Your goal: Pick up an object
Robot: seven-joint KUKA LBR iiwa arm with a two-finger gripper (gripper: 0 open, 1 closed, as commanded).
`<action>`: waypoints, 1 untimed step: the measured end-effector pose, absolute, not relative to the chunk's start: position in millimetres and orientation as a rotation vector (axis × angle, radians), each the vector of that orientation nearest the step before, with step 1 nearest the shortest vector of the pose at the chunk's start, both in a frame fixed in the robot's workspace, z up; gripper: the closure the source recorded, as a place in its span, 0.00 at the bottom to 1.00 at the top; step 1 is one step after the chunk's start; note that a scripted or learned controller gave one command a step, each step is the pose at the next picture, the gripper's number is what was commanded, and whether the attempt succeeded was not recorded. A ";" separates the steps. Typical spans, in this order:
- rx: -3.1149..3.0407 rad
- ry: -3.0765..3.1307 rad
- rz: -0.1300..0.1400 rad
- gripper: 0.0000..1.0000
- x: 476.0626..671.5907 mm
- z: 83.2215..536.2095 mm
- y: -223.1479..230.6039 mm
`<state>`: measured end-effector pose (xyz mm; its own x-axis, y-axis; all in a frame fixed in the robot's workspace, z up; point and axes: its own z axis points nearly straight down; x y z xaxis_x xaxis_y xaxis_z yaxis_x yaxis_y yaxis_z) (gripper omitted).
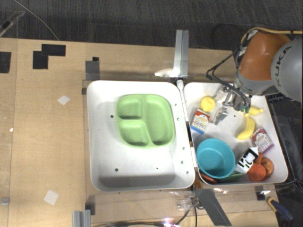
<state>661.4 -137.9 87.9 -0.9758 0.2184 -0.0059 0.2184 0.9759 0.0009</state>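
Objects crowd the right-hand shallow white bin (279, 141), and the two-finger gripper (226, 109) hangs low over its upper part, with the grey arm with the orange band (260, 60) reaching in behind it; whether the metal fingers are apart or together cannot be told. Just left of the gripper sits a round yellow toy (207, 102), and below that a small red-and-white carton (200, 121). Right of the gripper lies a curved yellow banana (247, 128). Further below sit a blue plastic bowl (215, 157), a black-and-white box (246, 160) and an orange fruit (259, 170). Well off to the left, the left-hand white bin (99, 126) carries a green divided plastic plate (144, 119).
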 end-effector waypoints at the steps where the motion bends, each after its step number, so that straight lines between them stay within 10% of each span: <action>1: 0.379 3.108 0.001 0.00 657.8 87.4 -130.3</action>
<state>657.8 -130.3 87.4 -0.9706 0.2405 -0.0099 0.2405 0.9706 0.0021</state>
